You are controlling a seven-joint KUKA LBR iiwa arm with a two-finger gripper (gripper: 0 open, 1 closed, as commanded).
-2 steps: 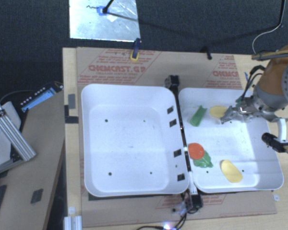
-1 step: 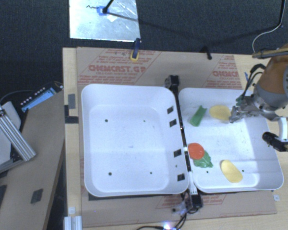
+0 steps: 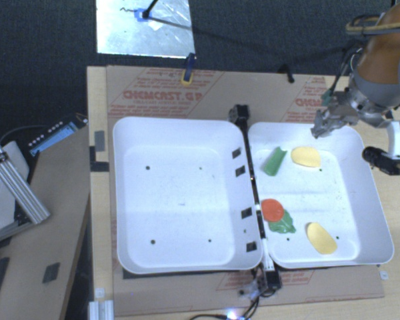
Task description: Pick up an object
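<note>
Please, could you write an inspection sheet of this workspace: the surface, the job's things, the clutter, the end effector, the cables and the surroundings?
Surface: bench with two shallow white bins side by side, the left bin and the right bin, on a printed board.
Job's things: all in the right bin: green block beside yellow piece at the far end; red disc touching green scrap near the divider; second yellow piece at the near end.
Clutter: yellow-and-blue clip on the board's far edge.
End effector: end effector above the right bin's far edge, nothing seen between its fingers.
Cables: dark cable across the floor behind the bench.
Surroundings: shiny metal sheet on dark floor; aluminium frame at left.
</note>
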